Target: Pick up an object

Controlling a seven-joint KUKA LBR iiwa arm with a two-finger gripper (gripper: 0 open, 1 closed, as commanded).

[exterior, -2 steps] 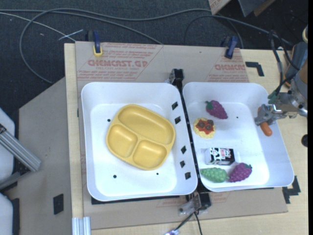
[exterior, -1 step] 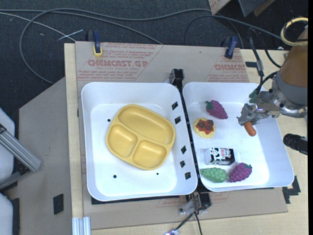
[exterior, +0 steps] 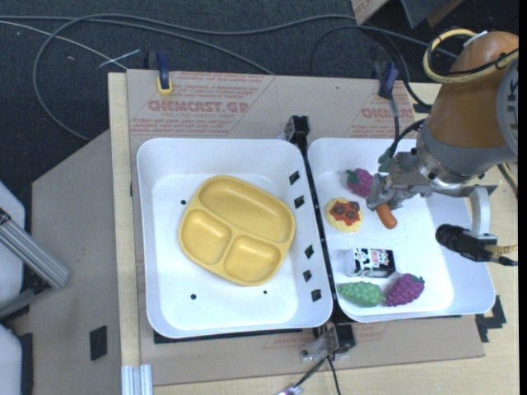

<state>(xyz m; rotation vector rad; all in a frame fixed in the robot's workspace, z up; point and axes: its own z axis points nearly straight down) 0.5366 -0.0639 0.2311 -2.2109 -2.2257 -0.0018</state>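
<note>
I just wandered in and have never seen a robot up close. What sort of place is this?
Probably a robotics lab test bench, not a kitchen. Two white bins sit on a board clamped down over dark carpet, loose cables trail around, and the food, like the purple grapes and small pizza, looks like plastic toys.

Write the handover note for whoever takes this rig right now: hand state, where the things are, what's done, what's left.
Hand: low in the right bin, over the orange carrot; grip cannot be judged from this view.
Right bin: purple grapes beside the hand, pizza toy, black-and-white carton, green grapes, second purple bunch.
Left bin: yellow divided plate.
Done: arm reached the carrot.
Left: nothing visibly lifted; confirm a grasp and raise one object.
</note>
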